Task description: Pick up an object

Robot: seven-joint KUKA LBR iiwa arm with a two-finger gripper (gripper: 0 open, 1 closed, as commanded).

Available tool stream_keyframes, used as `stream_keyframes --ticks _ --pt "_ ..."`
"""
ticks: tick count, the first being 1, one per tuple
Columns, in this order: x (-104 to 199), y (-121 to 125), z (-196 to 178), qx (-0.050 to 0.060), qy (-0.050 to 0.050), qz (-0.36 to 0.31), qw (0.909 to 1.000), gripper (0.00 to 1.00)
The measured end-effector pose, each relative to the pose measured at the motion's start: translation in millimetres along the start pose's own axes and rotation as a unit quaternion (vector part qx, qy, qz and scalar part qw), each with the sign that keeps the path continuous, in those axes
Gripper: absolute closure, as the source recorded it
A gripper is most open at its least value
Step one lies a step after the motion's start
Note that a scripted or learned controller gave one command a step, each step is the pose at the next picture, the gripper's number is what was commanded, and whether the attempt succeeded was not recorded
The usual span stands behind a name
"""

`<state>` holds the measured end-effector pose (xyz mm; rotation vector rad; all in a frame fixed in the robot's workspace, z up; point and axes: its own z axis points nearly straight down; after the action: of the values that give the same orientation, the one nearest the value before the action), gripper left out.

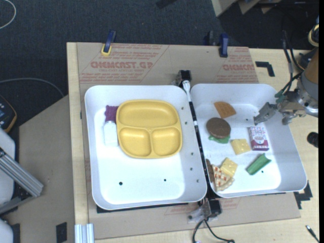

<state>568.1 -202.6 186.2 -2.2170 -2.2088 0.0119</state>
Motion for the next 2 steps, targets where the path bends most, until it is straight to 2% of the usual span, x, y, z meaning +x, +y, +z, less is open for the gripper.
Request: stream_keyframes --ticks 1,2 --pt "0 3 -8 -0.007 -0.002 -0.002 1.0000 0.00" --pt "-6 0 51 -0.005 -0.001 -0.002 1.0000 0.00"
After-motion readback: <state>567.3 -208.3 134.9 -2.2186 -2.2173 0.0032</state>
